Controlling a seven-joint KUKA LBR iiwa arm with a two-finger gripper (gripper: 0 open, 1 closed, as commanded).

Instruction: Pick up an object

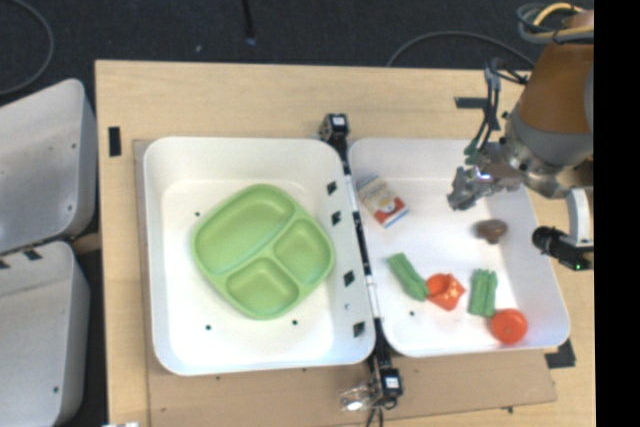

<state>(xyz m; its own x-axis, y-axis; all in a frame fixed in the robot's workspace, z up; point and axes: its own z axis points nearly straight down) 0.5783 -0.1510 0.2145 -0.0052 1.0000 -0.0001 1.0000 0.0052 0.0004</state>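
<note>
Above the brown lump [490, 231], the gripper [464, 191] is hanging; its grip is too blurred to tell. Left-below the lump, a green stick [407, 276] is lying with its long axis pointing up-left.

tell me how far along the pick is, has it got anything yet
Done: the arm has reached over the right bin, with the gripper above its upper part. In hand: nothing shows between the fingers. Left: the whole pick. The brown object, small box, tomato, orange piece and both green pieces lie in the bin, and the green plate sits in the left bin.
</note>
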